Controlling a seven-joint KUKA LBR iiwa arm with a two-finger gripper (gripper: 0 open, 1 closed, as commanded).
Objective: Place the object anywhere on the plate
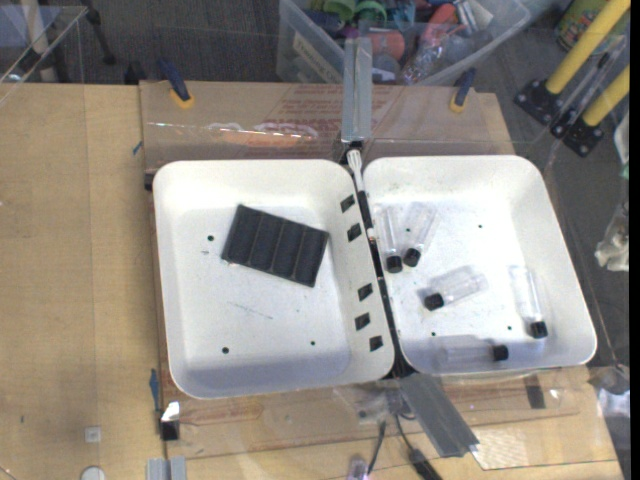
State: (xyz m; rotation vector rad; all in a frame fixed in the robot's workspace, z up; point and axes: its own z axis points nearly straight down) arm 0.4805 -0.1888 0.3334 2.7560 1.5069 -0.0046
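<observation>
A black ribbed rectangular plate [275, 245] lies flat in the left bin [190, 358], slightly tilted and left of the bin's centre. Several clear vials with black caps lie on their sides in the right bin [560, 218]. Two vials [403, 228] rest side by side near the divider, with their caps pointing toward the front. A third vial [455, 286] lies mid-bin. Another vial [524, 296] is near the right wall, and one more vial [468, 348] lies along the front wall.
A ridge with black clips [360, 263] separates the two bins. Behind them stand a metal post [356, 88] and a clear tub of colourful toys [400, 13]. Yellow-and-black gear [585, 58] sits at the back right. Bare wooden bench [70, 268] extends to the left.
</observation>
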